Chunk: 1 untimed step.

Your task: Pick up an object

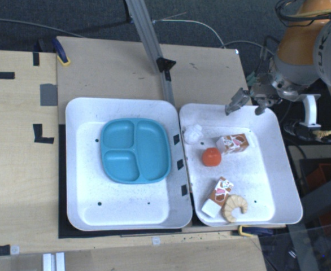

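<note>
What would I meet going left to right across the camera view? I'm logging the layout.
Blue divided plate → crumpled white wrapper → red tomato → small carton → gripper.

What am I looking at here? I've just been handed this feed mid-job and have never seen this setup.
This is one camera fixed above a bench, looking down at a slant. The grey and orange machine at the upper right is a robot arm; its gripper, a two-finger claw, hangs open over the far edge of the right bin with nothing between its fingers. In that bin lie a red ball, a small carton, a second carton, a croissant touching it, and a crumpled white thing. The left bin holds a blue divided plate. The job is to pick up an object.
</note>
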Each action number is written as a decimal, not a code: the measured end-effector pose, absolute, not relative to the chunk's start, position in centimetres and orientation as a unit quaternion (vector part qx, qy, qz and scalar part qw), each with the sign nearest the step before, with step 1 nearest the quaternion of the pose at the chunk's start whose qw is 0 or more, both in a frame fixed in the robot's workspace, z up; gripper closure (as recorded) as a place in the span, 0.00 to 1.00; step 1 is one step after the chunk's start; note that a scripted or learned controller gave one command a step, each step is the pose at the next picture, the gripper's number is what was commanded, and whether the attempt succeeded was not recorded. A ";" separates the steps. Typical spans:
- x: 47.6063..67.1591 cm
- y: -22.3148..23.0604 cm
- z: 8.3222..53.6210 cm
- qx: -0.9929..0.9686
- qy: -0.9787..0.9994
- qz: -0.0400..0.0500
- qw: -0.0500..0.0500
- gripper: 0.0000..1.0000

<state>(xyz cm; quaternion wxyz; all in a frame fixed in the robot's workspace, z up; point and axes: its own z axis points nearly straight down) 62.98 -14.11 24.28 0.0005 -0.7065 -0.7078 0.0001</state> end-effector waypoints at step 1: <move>63.0 -14.1 24.3 -0.706 -0.708 0.000 0.000 0.00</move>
